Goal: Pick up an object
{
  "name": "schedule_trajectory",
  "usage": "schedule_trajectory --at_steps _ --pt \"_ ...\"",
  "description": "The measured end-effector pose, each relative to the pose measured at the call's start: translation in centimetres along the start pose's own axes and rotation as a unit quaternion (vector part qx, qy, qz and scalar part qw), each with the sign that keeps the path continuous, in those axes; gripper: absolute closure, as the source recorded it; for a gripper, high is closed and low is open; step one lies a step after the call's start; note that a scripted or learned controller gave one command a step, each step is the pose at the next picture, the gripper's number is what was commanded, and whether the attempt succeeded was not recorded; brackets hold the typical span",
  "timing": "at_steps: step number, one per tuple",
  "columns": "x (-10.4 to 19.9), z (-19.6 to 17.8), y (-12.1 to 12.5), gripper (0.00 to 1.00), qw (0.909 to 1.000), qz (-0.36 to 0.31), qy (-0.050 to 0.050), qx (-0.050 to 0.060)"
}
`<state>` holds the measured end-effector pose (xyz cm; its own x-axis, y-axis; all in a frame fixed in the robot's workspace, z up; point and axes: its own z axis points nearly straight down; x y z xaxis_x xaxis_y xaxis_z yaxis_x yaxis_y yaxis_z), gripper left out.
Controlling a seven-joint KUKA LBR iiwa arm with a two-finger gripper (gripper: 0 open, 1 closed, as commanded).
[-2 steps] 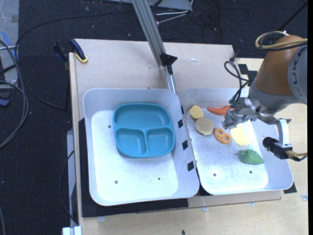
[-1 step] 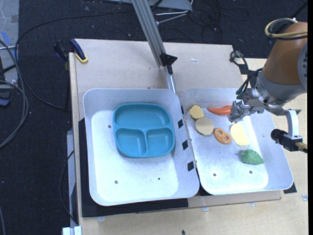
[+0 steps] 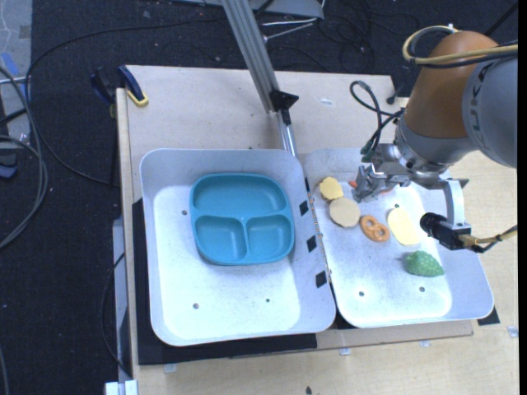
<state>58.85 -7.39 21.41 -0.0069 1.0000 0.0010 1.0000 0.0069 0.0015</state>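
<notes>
The right bin [image 3: 387,299] holds several small food-like items: a yellow piece [image 3: 330,188], a tan round piece [image 3: 345,213], an orange pretzel [image 3: 374,228], a pale yellow slab [image 3: 404,226] and a green leafy lump [image 3: 423,263]. My gripper [image 3: 368,182] hangs low over the bin's far part, just right of the yellow piece and above the pretzel. The wrist body covers most of it from this angle.
The left bin [image 3: 173,303] carries a blue three-compartment tray [image 3: 243,218]. A slanted metal pole [image 3: 255,44] runs down to the gap between the bins. Cables loop around the wrist, and a black connector [image 3: 438,230] juts out over the right bin.
</notes>
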Motion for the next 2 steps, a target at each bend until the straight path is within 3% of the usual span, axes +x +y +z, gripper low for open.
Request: schedule_trajectory --at_steps 2 --pt "11.4 0.4 -0.9 1.0 1.0 -0.001 0.001 0.001"
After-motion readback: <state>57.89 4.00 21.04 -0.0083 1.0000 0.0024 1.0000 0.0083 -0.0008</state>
